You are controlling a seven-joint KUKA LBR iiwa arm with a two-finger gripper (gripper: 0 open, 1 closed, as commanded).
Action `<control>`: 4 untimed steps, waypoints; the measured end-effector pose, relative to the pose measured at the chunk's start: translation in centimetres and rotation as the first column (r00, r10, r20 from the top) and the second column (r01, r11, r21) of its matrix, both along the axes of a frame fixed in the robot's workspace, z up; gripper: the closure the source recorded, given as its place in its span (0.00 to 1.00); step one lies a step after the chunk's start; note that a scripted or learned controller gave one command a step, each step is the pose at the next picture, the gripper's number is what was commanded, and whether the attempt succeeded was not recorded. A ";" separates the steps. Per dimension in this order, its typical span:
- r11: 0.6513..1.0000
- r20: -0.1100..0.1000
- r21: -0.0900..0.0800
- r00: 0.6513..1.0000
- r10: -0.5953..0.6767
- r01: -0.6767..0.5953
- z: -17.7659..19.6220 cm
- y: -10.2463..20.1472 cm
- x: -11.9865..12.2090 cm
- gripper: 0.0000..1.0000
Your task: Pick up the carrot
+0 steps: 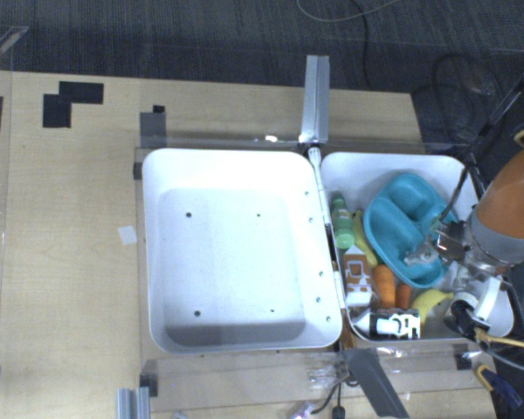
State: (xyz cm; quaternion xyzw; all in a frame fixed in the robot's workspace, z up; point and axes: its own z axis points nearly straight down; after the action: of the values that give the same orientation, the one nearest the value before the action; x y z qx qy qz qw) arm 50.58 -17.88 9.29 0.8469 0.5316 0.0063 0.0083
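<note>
The carrot (383, 282) lies in the right bin (349, 168), near its front edge, wedged among a crowd of other things. A teal divided tray (400, 221) sits tilted just behind it and seems to overlap its far end; a yellow banana-like piece (430, 300) lies just to its right, a small black-and-white bottle (393, 325) rests just in front, and a printed carton (357, 276) touches its left side. A green bottle (340, 216) stands further back along the dividing wall. The left bin (227, 243) holds nothing that matters here.

The arm, with its orange band (515, 201), reaches in from the right, and the gripper (430, 250) hangs over the near rim of the teal tray, just beside the carrot but not on it. How wide it stands cannot be told (the metal parts blur into the tray at this slant), and nothing can be seen held in it.

The carrot looks like a toy: probably light, stiff and smooth, so it may slip under a shallow pinch. Its orange body is short and rounded, possibly in two segments. The best hold is likely across its narrow width at the exposed middle, coming straight down, since neighbours crowd both sides and leave little room for a finger.
</note>
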 end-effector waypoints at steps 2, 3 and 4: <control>0.994 -0.016 0.006 0.994 0.109 -0.109 6.7 -1.9 2.8 0.00; 0.979 -0.017 0.006 0.978 0.206 -0.206 5.6 -0.8 1.1 0.00; 0.959 -0.016 0.005 0.959 0.283 -0.283 4.7 -1.9 2.2 0.00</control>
State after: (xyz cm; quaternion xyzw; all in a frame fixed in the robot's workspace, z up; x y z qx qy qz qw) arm 52.78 -19.82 13.95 0.7622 0.6473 0.0013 0.0020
